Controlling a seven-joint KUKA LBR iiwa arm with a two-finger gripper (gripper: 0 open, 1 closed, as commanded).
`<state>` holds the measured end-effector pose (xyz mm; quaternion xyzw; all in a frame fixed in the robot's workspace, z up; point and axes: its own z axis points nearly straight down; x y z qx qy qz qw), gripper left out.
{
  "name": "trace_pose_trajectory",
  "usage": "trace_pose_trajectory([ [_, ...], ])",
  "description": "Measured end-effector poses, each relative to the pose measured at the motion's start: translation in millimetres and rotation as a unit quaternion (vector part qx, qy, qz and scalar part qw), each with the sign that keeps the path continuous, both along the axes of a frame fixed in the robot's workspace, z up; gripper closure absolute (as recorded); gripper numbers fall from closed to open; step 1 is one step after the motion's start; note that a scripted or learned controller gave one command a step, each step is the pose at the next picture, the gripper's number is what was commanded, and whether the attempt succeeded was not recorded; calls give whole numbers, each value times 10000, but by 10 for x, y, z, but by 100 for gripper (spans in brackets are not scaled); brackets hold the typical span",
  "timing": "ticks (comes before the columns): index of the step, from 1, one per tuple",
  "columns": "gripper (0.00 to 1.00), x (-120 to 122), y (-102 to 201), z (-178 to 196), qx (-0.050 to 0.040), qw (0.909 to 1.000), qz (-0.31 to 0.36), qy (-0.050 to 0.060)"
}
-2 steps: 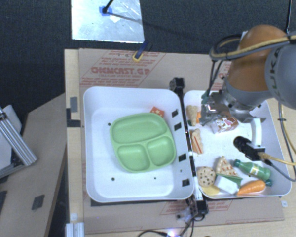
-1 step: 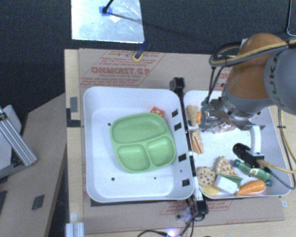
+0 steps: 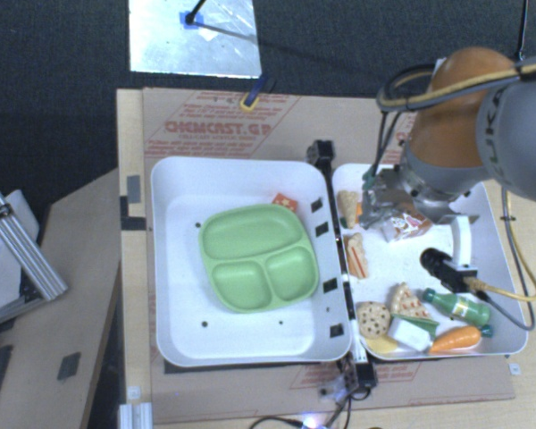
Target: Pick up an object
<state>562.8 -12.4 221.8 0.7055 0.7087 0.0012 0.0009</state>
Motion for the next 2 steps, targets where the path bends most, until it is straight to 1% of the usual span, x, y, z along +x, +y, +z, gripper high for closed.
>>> trace_pose_trajectory([
  [1, 100, -107, -114, -48, -5, 10000, -22, 18],
  [2, 100, -32, -18, -52, -2, 10000, 2, 6],
])
